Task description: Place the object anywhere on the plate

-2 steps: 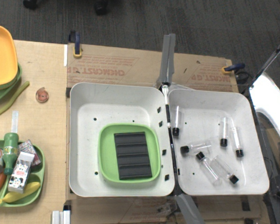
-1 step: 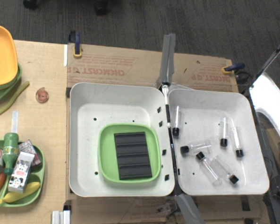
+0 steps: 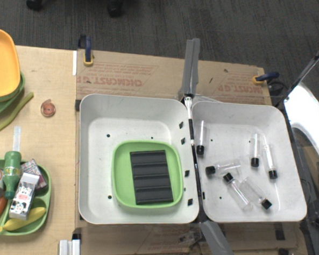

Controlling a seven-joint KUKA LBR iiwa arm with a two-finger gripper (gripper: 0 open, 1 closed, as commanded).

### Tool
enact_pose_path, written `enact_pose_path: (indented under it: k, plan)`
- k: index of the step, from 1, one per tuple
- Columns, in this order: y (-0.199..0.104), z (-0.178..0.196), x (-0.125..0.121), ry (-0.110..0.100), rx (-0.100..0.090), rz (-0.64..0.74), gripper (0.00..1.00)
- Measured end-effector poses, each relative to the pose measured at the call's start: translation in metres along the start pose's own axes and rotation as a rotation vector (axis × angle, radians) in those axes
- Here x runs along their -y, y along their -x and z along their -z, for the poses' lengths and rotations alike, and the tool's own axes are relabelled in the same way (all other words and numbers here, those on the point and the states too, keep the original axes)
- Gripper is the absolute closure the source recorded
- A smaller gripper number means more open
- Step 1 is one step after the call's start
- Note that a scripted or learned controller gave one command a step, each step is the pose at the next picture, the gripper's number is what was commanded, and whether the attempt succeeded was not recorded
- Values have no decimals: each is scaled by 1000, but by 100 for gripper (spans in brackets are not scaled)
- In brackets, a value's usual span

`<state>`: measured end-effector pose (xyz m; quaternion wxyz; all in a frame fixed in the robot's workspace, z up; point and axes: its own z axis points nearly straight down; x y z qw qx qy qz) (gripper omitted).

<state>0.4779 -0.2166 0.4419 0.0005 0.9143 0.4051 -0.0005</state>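
A green square plate (image 3: 121, 165) lies in the left white bin (image 3: 96, 147), a little toward its front. A dark grey ribbed block (image 3: 152, 176) rests flat on the plate's middle. In the right white bin (image 3: 289, 159) lie several clear tubes with black caps: one (image 3: 201, 136) by the left wall, two (image 3: 255, 151) (image 3: 270, 162) at the right, and others (image 3: 236, 189) near the front.
A grey metal post (image 3: 191, 67) stands behind the seam between the bins. Cardboard (image 3: 135, 77) lies under both bins, clamped at its back corners. On the table at the left are stacked yellow and green dishes (image 3: 2, 71) and a green tray (image 3: 38, 219) of toy food.
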Motion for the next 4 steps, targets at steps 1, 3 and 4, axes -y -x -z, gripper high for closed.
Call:
enact_pose_path:
  k: [1,3,4]
  plan:
    - [-2,0,1,0,0,-98,0]
    - [4,0,-4,-1,1,-353,0]
    - [4,-1,-4,-1,2,-496,0]
